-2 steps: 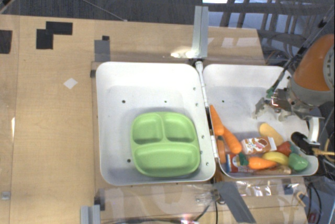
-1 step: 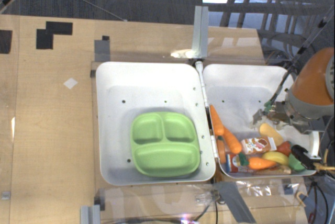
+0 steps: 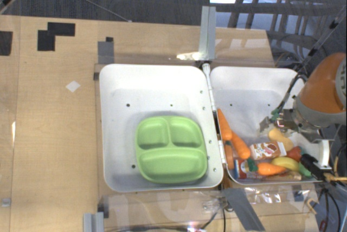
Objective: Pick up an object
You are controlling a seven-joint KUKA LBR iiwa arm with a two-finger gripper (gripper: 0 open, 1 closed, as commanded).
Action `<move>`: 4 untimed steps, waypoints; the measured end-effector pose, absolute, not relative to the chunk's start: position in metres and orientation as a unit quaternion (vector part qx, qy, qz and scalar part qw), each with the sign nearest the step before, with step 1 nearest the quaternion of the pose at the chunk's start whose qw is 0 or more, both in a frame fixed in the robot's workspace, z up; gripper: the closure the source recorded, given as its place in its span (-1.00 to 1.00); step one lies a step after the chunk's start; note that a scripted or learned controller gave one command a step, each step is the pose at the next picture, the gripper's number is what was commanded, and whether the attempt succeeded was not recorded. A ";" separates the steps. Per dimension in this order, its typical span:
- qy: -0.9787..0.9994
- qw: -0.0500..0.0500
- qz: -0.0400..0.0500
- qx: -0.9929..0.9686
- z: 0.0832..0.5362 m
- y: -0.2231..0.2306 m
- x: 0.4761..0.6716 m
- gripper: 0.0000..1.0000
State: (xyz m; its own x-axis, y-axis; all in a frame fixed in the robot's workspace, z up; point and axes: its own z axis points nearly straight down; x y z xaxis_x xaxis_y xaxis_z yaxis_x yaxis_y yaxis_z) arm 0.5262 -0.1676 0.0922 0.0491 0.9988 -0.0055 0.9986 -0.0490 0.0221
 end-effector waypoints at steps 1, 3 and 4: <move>0.700 0.009 0.007 0.714 0.093 -0.099 0.518 -1.00; 0.797 0.013 0.007 0.604 0.094 -0.087 0.495 -1.00; 0.799 0.011 0.011 0.601 0.106 -0.082 0.497 1.00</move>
